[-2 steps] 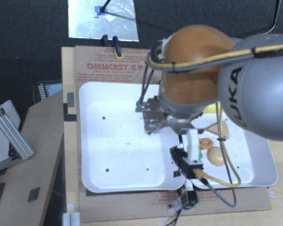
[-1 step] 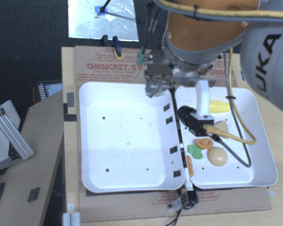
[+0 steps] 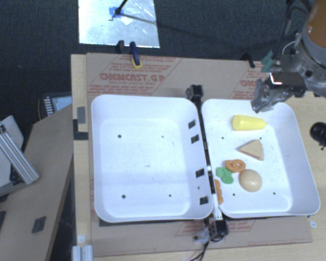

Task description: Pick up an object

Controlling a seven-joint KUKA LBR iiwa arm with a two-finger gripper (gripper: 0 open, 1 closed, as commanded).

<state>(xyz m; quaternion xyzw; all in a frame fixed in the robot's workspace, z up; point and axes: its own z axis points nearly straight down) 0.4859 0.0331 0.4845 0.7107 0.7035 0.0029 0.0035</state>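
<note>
— Over the far rim of the right bin (image 3: pixel 299 145), the gripper (image 3: pixel 262 103) hangs with nothing visibly between its fingers; whether they are spread or pressed together cannot be told from this slant.

— And the things to pick from?

— All in that right bin. A yellow block (image 3: pixel 248 123) lies nearest, just below the gripper. A tan wedge (image 3: pixel 252 149) sits a little nearer the camera, then an orange ring (image 3: pixel 234 165) touching a green piece (image 3: pixel 224 174), with a beige egg (image 3: pixel 250 180) just beside them. The left bin (image 3: pixel 98 145) bears nothing to grasp.

— What could spoil the try?

— Likely the bin wall. The gripper stands so close to the far edge that a straight descent may strike the rim or land behind the yellow block. That block looks rounded, so off-centre fingers could squirt it away.

— And the cluster?

— The crowded ring and green piece risk a grab of two, or neither.
</note>
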